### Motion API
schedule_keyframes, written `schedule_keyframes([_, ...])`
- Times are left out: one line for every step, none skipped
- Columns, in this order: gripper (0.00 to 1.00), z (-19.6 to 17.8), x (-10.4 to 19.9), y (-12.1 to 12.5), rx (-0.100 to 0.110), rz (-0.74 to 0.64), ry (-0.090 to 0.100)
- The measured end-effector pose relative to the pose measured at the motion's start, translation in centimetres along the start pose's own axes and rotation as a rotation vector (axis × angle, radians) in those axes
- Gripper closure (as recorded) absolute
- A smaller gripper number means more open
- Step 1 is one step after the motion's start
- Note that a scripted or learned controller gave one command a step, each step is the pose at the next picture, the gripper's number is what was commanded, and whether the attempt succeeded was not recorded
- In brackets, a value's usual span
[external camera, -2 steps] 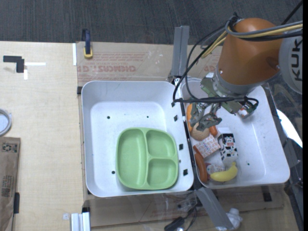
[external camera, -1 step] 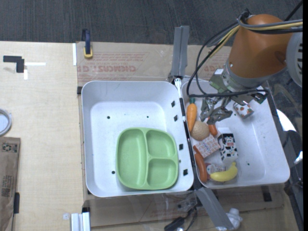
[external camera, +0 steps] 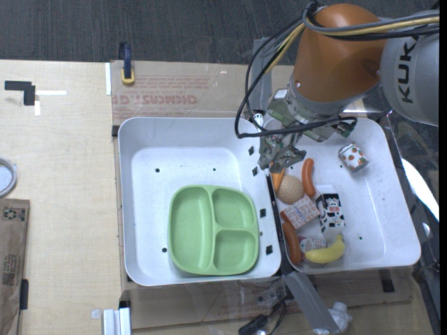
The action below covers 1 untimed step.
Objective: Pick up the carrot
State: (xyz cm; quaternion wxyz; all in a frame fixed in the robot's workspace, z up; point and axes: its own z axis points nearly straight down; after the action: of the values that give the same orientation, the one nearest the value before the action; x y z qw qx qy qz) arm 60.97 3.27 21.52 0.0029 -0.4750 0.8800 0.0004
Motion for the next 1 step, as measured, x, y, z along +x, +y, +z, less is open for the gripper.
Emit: schedule_keyframes([1.0, 0.41, -2.0, -4.08, 0.0, -0.151, 0.0])
